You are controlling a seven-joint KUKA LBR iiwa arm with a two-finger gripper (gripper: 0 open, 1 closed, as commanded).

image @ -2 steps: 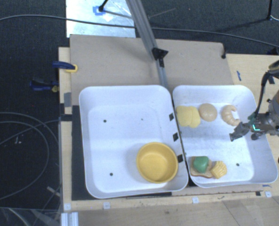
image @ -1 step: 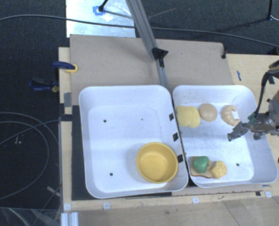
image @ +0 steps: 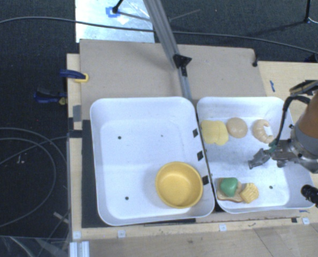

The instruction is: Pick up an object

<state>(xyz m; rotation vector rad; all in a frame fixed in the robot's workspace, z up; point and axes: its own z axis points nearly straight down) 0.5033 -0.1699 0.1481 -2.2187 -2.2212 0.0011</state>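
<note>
The pincer (image: pixel 257 160) sits at the right of the frame, low over the right bin (image: pixel 274 107), its dark tip pointing left above bare bin floor; whether it is open or closed cannot be told from this angle, and nothing can be seen in its hold. Just above it lies a pale croissant-shaped piece (image: pixel 263 130), with a round beige bun (image: pixel 236 127) and a yellow lumpy piece (image: pixel 214 132) in a row further left along the bin's upper part. Toward the bin's lower left rests a green piece on a tan slice (image: pixel 229 187), touching a yellow ridged piece (image: pixel 249 193). The left bin (image: pixel 137 111) holds a yellow bowl (image: pixel 179 184) at its lower right. Both bins rest on the brown surface (image: pixel 126 68).
</note>
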